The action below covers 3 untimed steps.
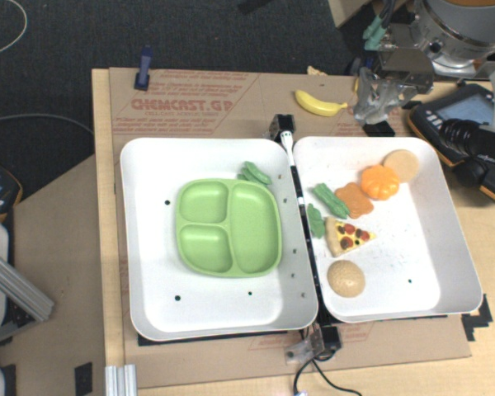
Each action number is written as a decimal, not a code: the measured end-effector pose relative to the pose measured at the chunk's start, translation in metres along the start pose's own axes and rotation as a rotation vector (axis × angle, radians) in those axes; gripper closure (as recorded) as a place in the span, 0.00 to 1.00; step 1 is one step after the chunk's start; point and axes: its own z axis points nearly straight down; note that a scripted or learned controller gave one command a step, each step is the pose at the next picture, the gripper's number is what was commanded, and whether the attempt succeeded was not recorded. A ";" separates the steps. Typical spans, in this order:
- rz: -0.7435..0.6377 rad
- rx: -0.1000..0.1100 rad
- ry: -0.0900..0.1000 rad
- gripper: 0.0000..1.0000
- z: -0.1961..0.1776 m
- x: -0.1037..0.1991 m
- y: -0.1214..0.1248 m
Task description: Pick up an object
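Observation:
My gripper [374, 112] hangs above the bench just behind the right bin's far edge, with nothing seen in it. A yellow toy banana [319, 103] lies on the cardboard to its left, outside the bins. In the right bin [429, 246] lie an orange pumpkin-like toy [380, 181], a tan round piece [401, 164], an orange-brown slab [354, 199], two green pods [326, 196] [315, 219], a pizza slice [348, 236] and a tan bun [346, 278]. The left bin [148, 221] holds a green divided plate [228, 225] and a small green piece [254, 172].
A blue clip [143, 70] sits at the cardboard's far left corner. Black devices [458, 130] lie at the right, beside the right bin's far corner. The toys cluster in the right bin's left half.

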 end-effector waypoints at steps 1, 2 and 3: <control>0.008 0.006 0.000 1.00 0.076 -0.060 -0.038; 0.010 0.003 0.000 1.00 0.135 -0.133 -0.059; 0.010 -0.002 -0.001 1.00 0.158 -0.215 -0.057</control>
